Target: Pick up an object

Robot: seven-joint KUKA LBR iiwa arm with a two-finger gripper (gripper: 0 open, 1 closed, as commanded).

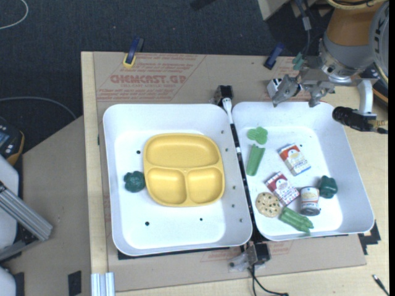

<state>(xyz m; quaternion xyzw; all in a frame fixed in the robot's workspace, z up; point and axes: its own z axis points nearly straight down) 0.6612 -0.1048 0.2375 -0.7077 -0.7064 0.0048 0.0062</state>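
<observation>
The right-hand shallow white bin is holding a scatter of small toy foods, all lying below and in front of the two-finger gripper: a long green plastic vegetable with a leafy top is lying nearest, just down and to the left; a small red-and-white carton is sitting almost straight below; a second red-and-white carton is resting farther down, touching a round speckled cookie; a small white can with a red label is standing beside a dark green broccoli-like lump; and a green pea pod is lying farthest away near the bin's front rim. The gripper is hanging over the far rim of this bin, with its two metal fingers spread apart and nothing between them, touching none of the objects. Well off to its lower left, the left-hand shallow white bin is carrying a yellow three-compartment plastic tray and another dark green lump just beside it.
</observation>
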